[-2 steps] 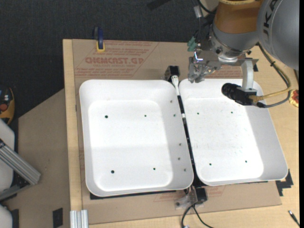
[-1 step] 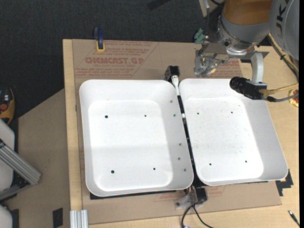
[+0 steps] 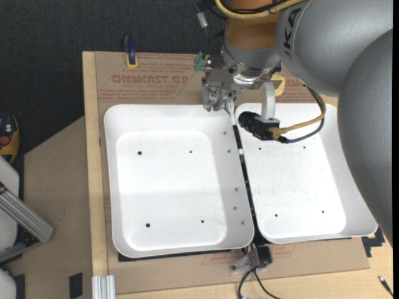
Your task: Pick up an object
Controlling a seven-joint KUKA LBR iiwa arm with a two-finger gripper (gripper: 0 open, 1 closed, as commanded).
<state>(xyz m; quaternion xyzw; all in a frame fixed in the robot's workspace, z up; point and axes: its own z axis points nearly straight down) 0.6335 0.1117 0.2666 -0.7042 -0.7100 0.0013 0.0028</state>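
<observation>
You have the grey arm with its orange band (image 3: 262, 5) reaching in from the right, its hand (image 3: 215, 99) poised low over the far rim of the shallow white left bin (image 3: 124, 129), close to the seam with the shallow white right bin (image 3: 324, 185). You cannot tell whether the hand is released or clenched, and nothing is visibly caught in it. No loose object to pick is apparent in either bin, only small dark dots on their floors. Judging by this, the pick is not yet done.
</observation>
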